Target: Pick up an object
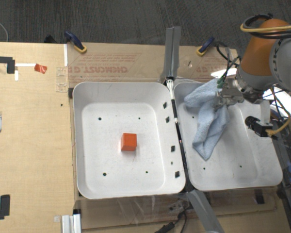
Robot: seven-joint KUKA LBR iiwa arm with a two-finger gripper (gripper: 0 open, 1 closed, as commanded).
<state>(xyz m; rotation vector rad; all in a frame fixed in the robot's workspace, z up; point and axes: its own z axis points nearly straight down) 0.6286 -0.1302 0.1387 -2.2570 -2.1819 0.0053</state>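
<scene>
Your tool (226,94) at the frame's upper right pinches the pale blue cloth (207,120); it drapes downward into the right white bin (242,174), apparently lifted by one edge.

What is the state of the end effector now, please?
End effector: closed on the light blue cloth, which hangs from it above the right bin.

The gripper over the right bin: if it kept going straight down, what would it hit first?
Probably the light blue cloth bunched right under the gripper, then the right bin floor beneath. Depth is hard to judge.
</scene>
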